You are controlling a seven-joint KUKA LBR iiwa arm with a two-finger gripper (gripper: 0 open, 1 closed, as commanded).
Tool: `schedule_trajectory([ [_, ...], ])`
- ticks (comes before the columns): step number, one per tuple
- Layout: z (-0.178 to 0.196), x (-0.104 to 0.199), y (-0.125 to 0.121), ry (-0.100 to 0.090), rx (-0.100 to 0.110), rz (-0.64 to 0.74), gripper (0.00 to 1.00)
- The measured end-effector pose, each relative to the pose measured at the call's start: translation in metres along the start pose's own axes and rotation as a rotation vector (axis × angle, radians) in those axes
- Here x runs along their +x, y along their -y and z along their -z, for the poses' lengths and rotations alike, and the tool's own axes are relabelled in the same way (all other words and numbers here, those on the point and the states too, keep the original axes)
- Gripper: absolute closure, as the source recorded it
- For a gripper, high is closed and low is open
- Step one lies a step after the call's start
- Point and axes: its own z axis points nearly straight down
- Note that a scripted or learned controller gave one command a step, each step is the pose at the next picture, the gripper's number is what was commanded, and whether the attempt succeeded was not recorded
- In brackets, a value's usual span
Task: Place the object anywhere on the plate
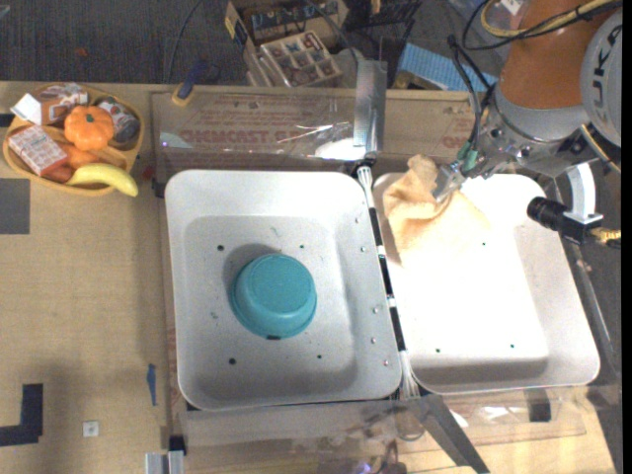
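A teal round plate [275,294] lies in the middle of the left bin [197,215]. A pale peach cloth [425,215] sits crumpled in the far left corner of the right bin [553,344], partly raised and draped against the bin wall. My gripper [450,183] comes down from the upper right and is shut on the cloth's upper right edge, which bunches up between the fingers. The cloth is well to the right of the plate, across the divide between the bins.
A wicker basket [20,156] with toy fruit, a banana and small boxes stands at the far left of the bench. A clear plastic sheet [257,131] lies behind the left bin. A black fixture [553,215] juts over the right bin's right rim.
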Motion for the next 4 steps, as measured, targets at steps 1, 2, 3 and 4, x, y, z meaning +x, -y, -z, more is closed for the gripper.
schedule_trajectory([
  [1,-0.016,0.003,-0.002,-0.003,0.003,0.006,1.0],
  [2,-0.005,0.052,-0.013,-0.003,0.0,0.406,1.0],
  [3,-0.009,0.094,-0.028,-0.003,-0.001,0.803,1.0],
  [4,-0.017,0.149,-0.033,-0.003,-0.003,1.103,1.0],
])
